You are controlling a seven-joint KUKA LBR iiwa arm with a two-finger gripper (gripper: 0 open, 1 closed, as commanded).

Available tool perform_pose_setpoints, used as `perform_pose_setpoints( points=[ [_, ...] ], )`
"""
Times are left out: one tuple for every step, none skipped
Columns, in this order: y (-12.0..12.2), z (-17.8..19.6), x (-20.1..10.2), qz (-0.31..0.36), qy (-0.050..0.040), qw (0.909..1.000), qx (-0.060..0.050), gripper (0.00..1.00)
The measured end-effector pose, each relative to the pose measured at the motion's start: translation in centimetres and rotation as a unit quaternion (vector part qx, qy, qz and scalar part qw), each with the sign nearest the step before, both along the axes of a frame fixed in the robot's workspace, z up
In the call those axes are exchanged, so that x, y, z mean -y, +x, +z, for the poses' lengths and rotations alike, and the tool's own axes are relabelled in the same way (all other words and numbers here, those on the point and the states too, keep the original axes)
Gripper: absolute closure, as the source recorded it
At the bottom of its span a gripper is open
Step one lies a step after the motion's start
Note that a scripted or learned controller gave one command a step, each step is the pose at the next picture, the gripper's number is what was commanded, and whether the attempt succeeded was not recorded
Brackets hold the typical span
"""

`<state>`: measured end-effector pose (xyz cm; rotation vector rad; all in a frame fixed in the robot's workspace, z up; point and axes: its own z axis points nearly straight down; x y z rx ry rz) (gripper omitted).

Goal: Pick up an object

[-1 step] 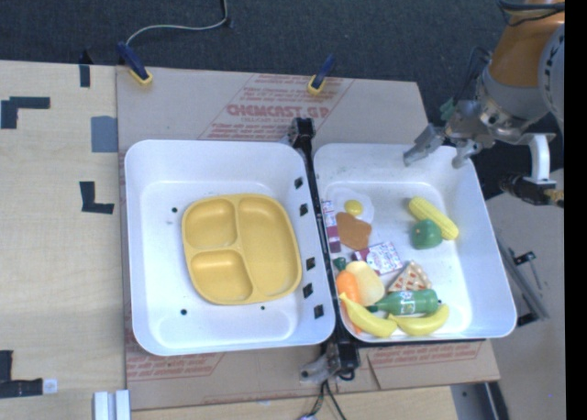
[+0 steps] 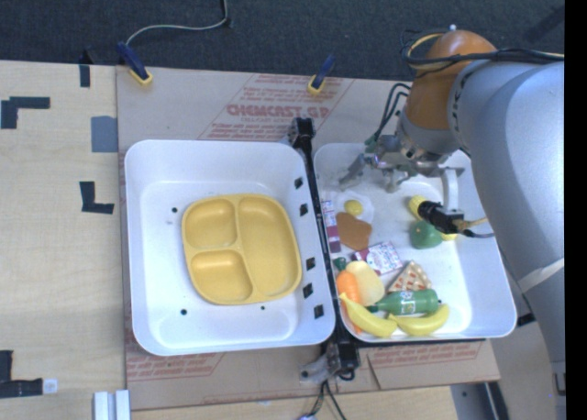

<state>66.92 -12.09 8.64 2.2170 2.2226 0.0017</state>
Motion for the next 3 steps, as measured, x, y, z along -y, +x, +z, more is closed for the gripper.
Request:
perform_pose_setpoints(
  points=[
    [-0.29, -0.1, -2.34, -0.001, -0.0005, 1.0, -0.001, 0.0],
    [-0.35, -0.11, -2.61, -0.001, -0.0012, 1.0, -0.001, 0.0],
    [-0.28, -0.11, -2.62, -0.001, -0.0013, 1.0, -0.001, 0.0]
  ],
)
